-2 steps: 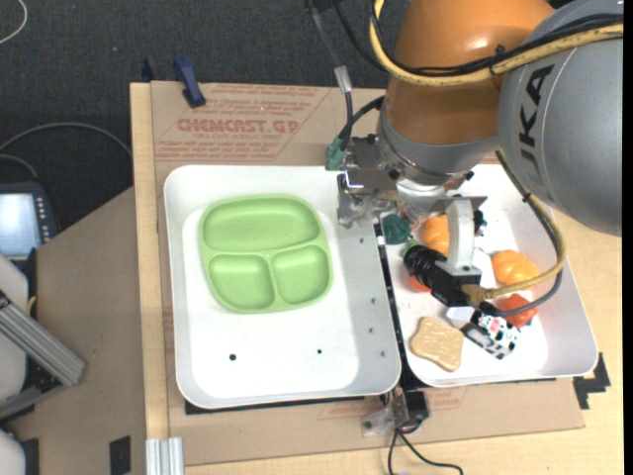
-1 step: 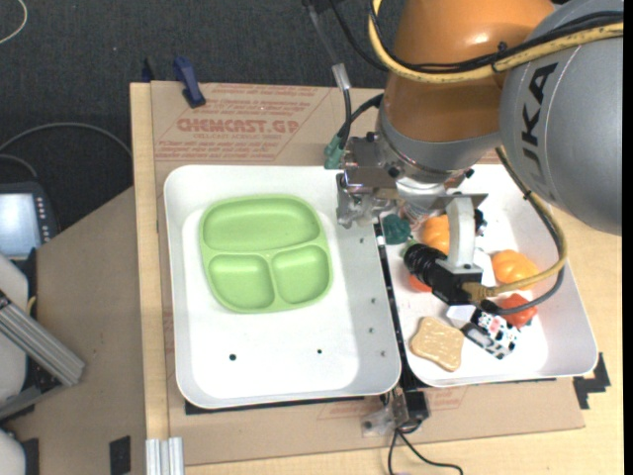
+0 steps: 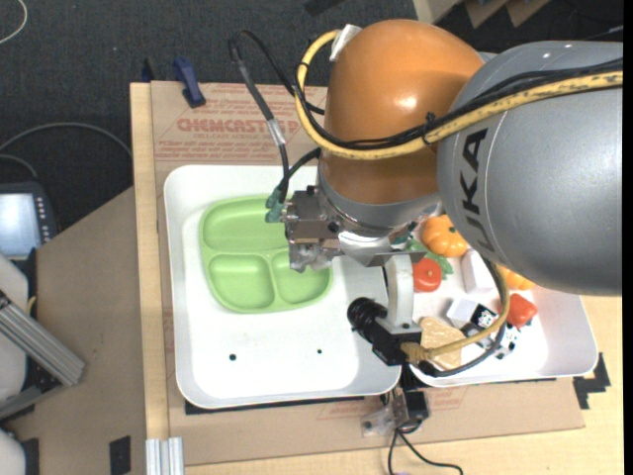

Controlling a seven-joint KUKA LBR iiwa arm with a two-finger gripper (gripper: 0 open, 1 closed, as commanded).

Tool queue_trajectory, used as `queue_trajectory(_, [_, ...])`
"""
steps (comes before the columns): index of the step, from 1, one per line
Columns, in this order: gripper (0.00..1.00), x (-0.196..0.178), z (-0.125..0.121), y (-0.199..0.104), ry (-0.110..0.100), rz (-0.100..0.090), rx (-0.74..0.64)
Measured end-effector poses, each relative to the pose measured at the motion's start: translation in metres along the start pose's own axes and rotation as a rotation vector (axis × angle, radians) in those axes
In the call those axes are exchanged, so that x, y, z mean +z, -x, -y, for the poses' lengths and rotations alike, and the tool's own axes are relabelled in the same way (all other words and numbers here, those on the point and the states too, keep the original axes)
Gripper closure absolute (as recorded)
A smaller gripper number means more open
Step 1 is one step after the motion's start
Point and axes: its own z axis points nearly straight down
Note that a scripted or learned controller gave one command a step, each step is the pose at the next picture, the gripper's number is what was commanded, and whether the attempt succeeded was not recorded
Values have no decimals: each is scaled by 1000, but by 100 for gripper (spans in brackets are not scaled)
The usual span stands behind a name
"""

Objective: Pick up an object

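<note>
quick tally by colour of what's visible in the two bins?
Green: 1, divided tray
Orange: 1, small pumpkin-like piece
Red: 2, pieces and
Tan: 1, flat piece
White: 1, block
Total: 6 visible; the arm hides part of the right bin.

Cardboard-topped bench — two white bins side by side on it.

A robotics lab: industrial arm, cardboard-covered bench, loose cables, dark carpet.

green tray: smooth, slightly glossy plastic
left bin: white, smooth plastic
arm's orange band: glossy, polished
bench board: matt brown cardboard
</note>
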Motion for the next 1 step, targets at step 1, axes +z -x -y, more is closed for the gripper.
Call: queue_trajectory(1, [100, -28, -3, 68, 11, 2, 15])
